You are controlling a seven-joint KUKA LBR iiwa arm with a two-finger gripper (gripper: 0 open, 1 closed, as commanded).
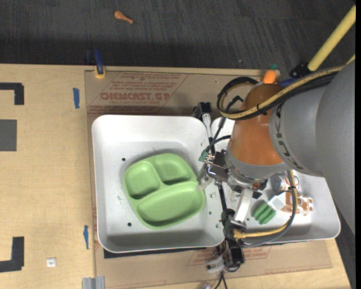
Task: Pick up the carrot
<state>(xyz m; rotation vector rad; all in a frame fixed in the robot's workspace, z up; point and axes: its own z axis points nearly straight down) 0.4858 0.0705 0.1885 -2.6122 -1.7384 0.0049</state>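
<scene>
**Student:** Cardboard sheeting (45, 169) covers the bench, and dark carpet (197, 28) lies beyond its far edge. What occupies the centre of the figure?

**Instructor:** Two shallow white bins, side by side. The pincer (225, 175) hangs over their shared rims, beneath the grey arm (321, 130) and its orange band (254, 135). The arm hides most of the right bin (324, 228).

**Student:** Is the pincer wide or narrow?

**Instructor:** That cannot be told, because the wrist covers it from above.

**Student:** Where is the carrot?

**Instructor:** A small orange piece with a green top, read here as the carrot (271, 75), shows well apart from the pincer. It sits past the orange band, toward the far edge of the bench. Whether it rests on the cardboard cannot be told.

**Student:** What lies closest to the pincer?

**Instructor:** On the side away from the arm, the left bin (107, 169) holds a green divided plate (163, 189) with three compartments. Its nearest corner is just beside the pincer. On the arm's side, nearer the camera, a green ridged piece (263, 213) lies in the right bin, near the pincer. A white-and-copper item (299, 203) lies just past that piece, farther from the pincer.

**Student:** And farther out?

**Instructor:** A second orange object (123, 17) lies on the carpet, well apart from the pincer and beyond the left bin. A blue clamp (99, 61) sits at the cardboard's far edge on that same side.
</scene>
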